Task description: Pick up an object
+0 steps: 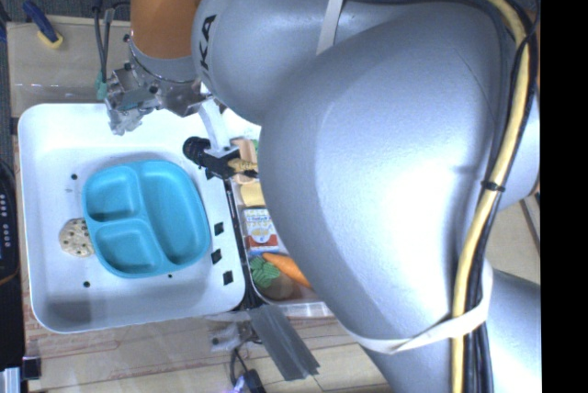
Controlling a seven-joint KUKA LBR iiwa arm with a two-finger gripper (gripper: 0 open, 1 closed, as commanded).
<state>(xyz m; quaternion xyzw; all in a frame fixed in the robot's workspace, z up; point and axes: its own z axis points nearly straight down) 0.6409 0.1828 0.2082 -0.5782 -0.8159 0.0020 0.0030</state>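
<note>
Hand (124,111) over the bin's (41,198) top edge, grip state unclear, blue tray (145,217) just below it, cookie (75,238) lower left

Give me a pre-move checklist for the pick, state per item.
1. Gripper position: gripper sits at the far rim of the left bin, above the blue divided tray. Ok.
2. Finger state: too small and blurred to read. Cannot tell.
3. Anything between the fingers: nothing can be made out. Cannot tell.
4. Target in the left bin: the tray and a cookie beside it lie apart from the gripper, not under it. Not ok for a straight descent.
5. Right bin contents: the arm covers most of it; a carrot and small packages show at its edge. Cannot tell the rest.
</note>
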